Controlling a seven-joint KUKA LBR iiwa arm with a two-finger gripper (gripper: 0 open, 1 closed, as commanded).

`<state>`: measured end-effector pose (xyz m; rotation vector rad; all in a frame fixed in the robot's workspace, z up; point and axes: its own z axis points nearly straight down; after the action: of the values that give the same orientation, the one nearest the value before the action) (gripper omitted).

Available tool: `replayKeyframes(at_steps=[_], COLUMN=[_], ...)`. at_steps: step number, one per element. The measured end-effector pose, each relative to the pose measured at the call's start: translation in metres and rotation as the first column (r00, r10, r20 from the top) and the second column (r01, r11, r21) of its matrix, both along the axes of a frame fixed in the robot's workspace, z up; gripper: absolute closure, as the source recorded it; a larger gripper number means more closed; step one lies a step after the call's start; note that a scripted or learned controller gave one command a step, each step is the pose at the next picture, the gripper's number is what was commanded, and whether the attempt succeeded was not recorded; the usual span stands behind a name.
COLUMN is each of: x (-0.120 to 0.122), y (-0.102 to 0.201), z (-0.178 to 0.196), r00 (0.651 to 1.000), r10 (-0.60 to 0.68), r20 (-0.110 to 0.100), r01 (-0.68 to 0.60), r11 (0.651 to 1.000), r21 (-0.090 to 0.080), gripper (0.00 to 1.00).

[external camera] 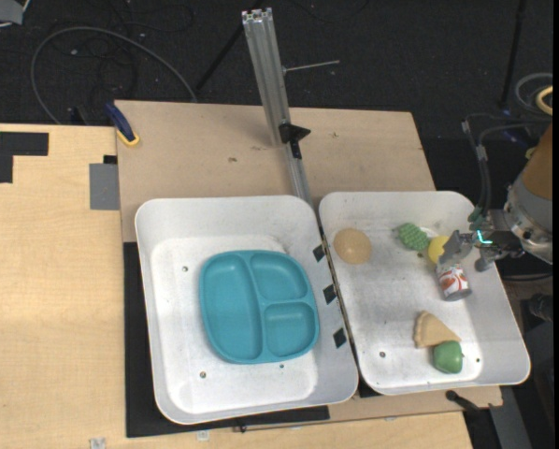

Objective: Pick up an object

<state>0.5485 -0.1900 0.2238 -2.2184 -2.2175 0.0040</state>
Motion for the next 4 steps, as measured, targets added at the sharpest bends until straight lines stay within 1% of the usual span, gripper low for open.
replayKeyframes(at_steps=[1, 2, 3, 4], x=[0.001, -0.009, -0.001, 0.002], y=[0.000, 0.006, 0.007, 0.009], z=[0.001, -0.052, -0.110, -0.130], r00=[1.000, 1.000, 1.000, 1.000], r10=[0.000, 0.001, 0.000, 0.003], r20=[0.002, -0.002, -0.002, 0.004], r01=[0.000, -0.001, 0.000, -0.003], r11=[1.000, 1.000, 1.000, 1.000], r21=[-0.001, 0.001, 0.001, 0.006], gripper=[0.00, 0.00, 0.00, 0.00])
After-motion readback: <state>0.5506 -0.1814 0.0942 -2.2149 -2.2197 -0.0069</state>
